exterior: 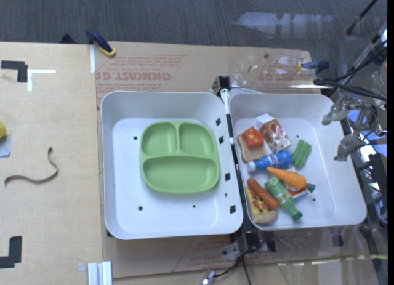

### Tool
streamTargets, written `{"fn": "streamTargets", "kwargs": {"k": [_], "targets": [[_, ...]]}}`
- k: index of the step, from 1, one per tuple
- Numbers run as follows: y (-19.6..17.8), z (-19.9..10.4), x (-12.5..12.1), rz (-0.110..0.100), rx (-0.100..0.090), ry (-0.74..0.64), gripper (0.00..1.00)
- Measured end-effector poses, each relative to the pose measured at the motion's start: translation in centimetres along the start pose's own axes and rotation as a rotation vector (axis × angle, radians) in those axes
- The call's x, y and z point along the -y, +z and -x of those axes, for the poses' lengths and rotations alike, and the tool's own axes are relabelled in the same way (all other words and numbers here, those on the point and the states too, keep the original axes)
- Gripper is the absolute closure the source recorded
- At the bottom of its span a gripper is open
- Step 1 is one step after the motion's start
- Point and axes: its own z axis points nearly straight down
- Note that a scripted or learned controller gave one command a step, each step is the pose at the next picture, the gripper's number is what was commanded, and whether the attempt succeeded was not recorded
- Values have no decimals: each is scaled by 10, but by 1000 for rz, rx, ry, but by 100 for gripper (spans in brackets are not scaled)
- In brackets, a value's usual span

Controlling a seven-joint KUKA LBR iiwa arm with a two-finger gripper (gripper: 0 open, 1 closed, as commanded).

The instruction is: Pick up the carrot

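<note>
Camera view, for you: carrot [287,177] lies in right bin [335,207], near centre, tip pointing left, resting just below blue bottle [271,161] and touching green bottle [284,197]. Green pickle-like piece [301,153] sits just above carrot's thick end. Hot dog [261,195] lower left of it, milk carton [274,132] near back wall. Left bin [117,210] holds green divided plate [180,157]. Gripper [345,131] at right bin's right rim — apart from carrot; cannot tell how it is set.
</note>
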Motion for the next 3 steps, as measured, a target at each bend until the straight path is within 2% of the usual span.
{"fn": "streamTargets", "kwargs": {"k": [1,2,3], "targets": [[120,-41,-23,1,-2,-102,0],[164,-67,-84,2,-1,11,0],[164,-29,-76,0,0,400,0]]}}
